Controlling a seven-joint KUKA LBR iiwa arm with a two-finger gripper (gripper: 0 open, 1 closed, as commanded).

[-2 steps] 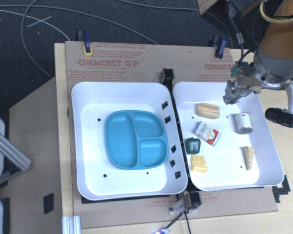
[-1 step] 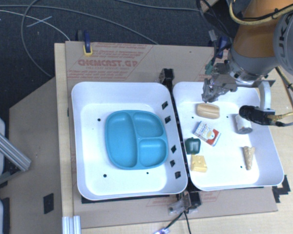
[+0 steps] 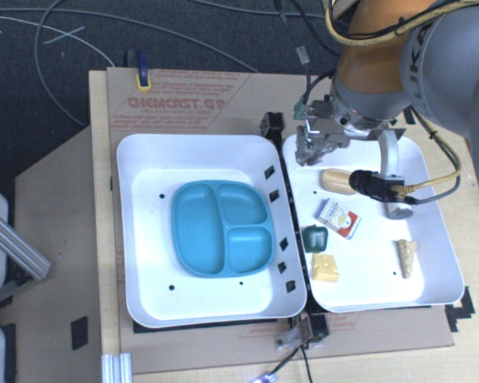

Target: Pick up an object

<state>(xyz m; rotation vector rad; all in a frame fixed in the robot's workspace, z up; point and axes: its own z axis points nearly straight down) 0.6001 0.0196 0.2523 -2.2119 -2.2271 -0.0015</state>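
My gripper (image 3: 307, 155) hangs over the far left corner of the right bin (image 3: 439, 214), close to the divider between the bins. Nothing shows between its fingers. In that bin lie a tan bread-like piece (image 3: 334, 180) just right of the gripper, a small red, white and blue packet (image 3: 337, 217), a dark teal block (image 3: 314, 237), a yellow cheese wedge (image 3: 326, 267) and a beige cone-shaped piece (image 3: 405, 258) at the right.
The left bin (image 3: 144, 174) bears a blue divided plate (image 3: 222, 227) in its middle. Black clips line the divider between the bins. The bins rest on a cardboard sheet (image 3: 184, 94), with loose cables on the dark floor behind.
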